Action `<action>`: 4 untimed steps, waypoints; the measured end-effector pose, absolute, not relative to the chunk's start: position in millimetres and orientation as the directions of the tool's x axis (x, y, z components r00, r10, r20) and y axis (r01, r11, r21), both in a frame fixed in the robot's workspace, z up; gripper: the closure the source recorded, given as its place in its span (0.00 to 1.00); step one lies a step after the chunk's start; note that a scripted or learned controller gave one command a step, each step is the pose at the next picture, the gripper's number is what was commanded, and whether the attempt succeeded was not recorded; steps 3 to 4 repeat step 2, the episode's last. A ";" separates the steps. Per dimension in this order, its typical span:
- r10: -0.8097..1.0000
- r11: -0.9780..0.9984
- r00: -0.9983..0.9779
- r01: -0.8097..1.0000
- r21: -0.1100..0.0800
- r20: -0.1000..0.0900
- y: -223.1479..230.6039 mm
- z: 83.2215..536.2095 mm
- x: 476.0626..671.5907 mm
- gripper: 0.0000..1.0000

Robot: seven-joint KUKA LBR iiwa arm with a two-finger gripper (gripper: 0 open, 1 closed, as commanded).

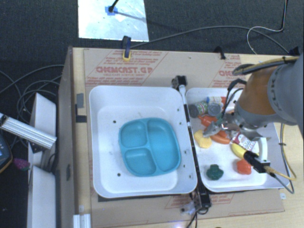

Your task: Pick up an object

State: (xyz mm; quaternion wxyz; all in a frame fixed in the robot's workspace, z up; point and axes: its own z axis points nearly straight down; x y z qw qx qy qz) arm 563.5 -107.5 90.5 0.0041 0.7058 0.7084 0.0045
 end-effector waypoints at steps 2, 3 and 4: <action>1.000 0.005 -0.005 1.000 0.004 0.001 -36.3 185.2 566.2 1.00; 1.000 0.005 -0.005 1.000 0.004 0.001 -36.3 185.2 566.2 1.00; 1.000 0.005 -0.005 1.000 0.004 0.001 -36.3 185.2 566.2 1.00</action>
